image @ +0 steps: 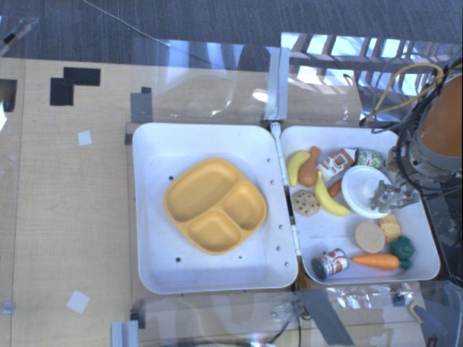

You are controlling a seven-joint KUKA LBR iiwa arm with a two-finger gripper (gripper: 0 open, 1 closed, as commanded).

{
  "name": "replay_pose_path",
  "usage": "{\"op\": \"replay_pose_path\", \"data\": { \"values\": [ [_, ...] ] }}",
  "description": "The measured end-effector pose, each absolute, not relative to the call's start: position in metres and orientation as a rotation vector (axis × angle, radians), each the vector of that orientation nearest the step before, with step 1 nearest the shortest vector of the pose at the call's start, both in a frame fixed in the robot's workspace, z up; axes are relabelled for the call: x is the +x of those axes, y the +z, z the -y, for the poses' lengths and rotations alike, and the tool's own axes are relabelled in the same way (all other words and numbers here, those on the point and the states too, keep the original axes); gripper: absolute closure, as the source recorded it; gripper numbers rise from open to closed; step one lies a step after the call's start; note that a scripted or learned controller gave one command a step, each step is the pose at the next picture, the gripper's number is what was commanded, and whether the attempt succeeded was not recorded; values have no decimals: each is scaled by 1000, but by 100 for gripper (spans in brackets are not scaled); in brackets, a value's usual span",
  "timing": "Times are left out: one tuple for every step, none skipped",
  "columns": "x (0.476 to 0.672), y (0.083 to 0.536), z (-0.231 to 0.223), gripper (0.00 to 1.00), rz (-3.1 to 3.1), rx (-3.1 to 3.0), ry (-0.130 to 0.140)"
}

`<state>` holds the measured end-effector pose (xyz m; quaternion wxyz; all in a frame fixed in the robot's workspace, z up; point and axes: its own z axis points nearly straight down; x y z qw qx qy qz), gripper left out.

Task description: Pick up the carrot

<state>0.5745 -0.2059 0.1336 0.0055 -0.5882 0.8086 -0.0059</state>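
While jaws (385, 194) hang over white bowl (365, 191) in right bin (427, 266), state of jaws: cannot tell at this size. Nothing visibly pinched.

Item: carrot (376, 262). Location: same bin, front edge, below jaws and a shade left, apart from them. Long axis: roughly left-right, green top (403, 249) toward arm side, tip toward can (330, 264).

Between jaws and carrot: tan round piece (370, 236), yellow lumpy piece (390, 227).

Judgement: next move needs travel toward bin front, then closure across carrot's narrow width.
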Motion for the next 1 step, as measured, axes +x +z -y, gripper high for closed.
{"op": "replay_pose_path", "data": {
  "values": [
    [489, 177, 207, 100, -2550, -1826, -10]
  ]
}}
